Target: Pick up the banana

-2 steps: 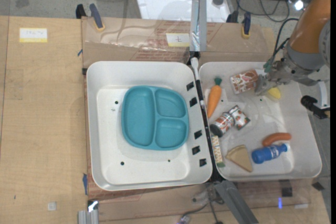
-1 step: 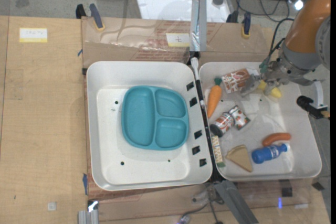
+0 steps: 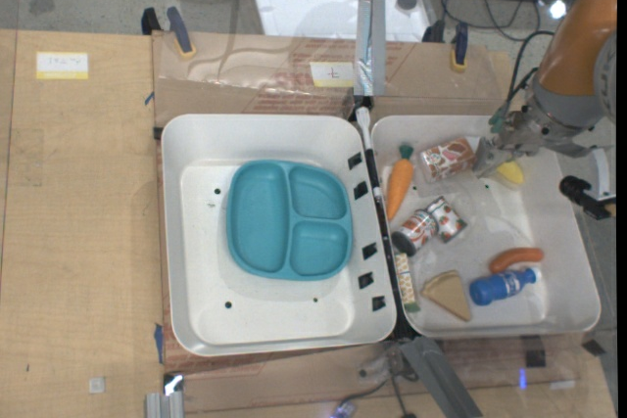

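A small yellow piece, the banana [image 3: 510, 174], lies near the back right of the right bin [image 3: 573, 313]; part of it is hidden under the arm. The gripper [image 3: 487, 156] hangs low over the bin's back, just left of the banana and right beside a red and white can [image 3: 446, 159]. I cannot see whether it touches the banana. The grey arm with its orange band [image 3: 586, 39] reaches in from the right.
The right bin also holds a carrot [image 3: 398, 186], a second can [image 3: 429, 225], a bread slice [image 3: 447, 294], a blue bottle [image 3: 503, 286] and a red sausage [image 3: 515, 258]. A teal divided plate [image 3: 290, 218] sits in the left bin [image 3: 186, 240].
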Robot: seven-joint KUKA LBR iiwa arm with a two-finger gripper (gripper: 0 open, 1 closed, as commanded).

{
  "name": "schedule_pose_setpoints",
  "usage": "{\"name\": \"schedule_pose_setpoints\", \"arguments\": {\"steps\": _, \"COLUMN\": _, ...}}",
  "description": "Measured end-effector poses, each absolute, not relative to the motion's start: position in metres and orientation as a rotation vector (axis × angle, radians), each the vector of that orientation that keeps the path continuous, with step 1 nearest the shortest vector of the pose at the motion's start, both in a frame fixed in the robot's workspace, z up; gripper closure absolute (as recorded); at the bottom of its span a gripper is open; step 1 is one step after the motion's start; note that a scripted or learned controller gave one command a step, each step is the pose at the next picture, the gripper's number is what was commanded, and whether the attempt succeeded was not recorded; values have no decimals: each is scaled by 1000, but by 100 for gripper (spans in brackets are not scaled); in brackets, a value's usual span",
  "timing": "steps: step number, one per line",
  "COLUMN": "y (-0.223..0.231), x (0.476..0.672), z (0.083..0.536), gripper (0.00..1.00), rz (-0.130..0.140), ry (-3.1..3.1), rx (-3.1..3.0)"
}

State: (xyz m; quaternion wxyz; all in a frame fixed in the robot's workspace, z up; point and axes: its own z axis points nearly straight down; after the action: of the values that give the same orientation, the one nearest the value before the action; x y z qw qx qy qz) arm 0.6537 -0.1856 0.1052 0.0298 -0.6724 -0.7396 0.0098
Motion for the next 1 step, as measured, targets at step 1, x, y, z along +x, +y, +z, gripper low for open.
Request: {"name": "schedule_pose_setpoints", "arguments": {"steps": 1, "y": -179, "x": 654, "z": 105, "gripper": 0, "rz": 25, "ry": -2275, "rx": -2059}}
